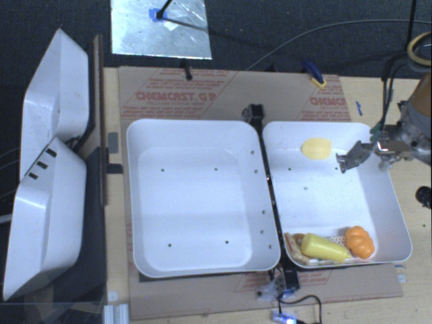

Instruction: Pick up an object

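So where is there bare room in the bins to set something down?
The left bin offers its whole floor. In the right bin, the middle lies bare between the pale yellow piece and the near edge, where the yellow bottle and orange object crowd. The gripper hangs at its far right.

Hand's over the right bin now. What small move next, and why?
Probably slide the hand a little toward the pale yellow piece before descending. The hand sits just beside it, nothing between its fingers, and that piece lies alone, while the yellow bottle and orange crowd the near corner.
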You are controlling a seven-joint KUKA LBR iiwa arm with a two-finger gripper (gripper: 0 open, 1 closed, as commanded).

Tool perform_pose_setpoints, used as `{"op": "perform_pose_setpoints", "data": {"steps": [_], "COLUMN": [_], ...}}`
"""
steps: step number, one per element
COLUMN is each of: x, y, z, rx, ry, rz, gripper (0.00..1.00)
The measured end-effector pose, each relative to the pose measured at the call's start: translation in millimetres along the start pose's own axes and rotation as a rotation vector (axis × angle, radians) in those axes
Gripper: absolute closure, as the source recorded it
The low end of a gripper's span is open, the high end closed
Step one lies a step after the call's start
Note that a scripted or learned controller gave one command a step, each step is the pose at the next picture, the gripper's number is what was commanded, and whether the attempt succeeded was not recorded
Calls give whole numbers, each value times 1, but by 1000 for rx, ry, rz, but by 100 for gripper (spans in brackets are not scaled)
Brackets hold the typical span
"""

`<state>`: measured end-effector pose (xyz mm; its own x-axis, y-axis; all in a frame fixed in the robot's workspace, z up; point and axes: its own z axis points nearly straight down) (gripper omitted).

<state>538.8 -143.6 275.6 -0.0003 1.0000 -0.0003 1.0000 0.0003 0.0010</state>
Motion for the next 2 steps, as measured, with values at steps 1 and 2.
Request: {"op": "perform_pose_setpoints", "data": {"steps": [1, 2], "x": [-30, -62], "y": [32, 78], "z": [111, 196], "rx": [9, 7], "ry": [2, 1], "rz": [2, 1], "gripper": [0, 0]}}
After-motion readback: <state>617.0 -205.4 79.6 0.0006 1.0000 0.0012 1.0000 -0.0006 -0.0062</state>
